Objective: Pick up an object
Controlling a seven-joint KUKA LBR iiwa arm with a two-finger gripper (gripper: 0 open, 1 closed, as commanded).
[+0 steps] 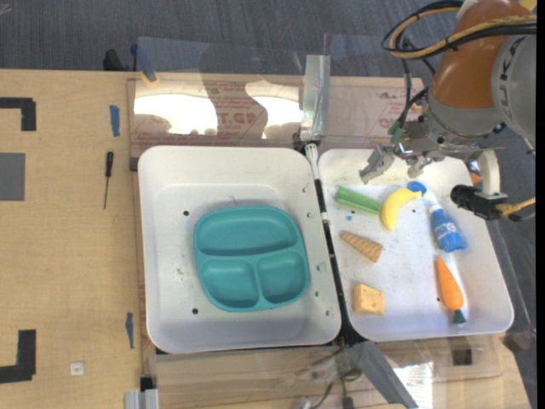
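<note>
Almost no lettering can be read. Part of a large dark letter, perhaps a "U" or "K", shows on the pale casing of the arm at the upper right edge. The blue tube in the right bin carries a white label patch, too small to read. Faint reddish print on the cardboard strip behind the bins is illegible.

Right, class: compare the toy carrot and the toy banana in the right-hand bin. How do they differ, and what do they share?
The carrot is orange with a green end; the banana is yellow. The carrot is straight and tapered, while the banana curves. The carrot lies near the right bin's right wall; the banana lies nearer the middle, beside a green stick. Both lie flat in the same white bin, untouched by the gripper.
</note>
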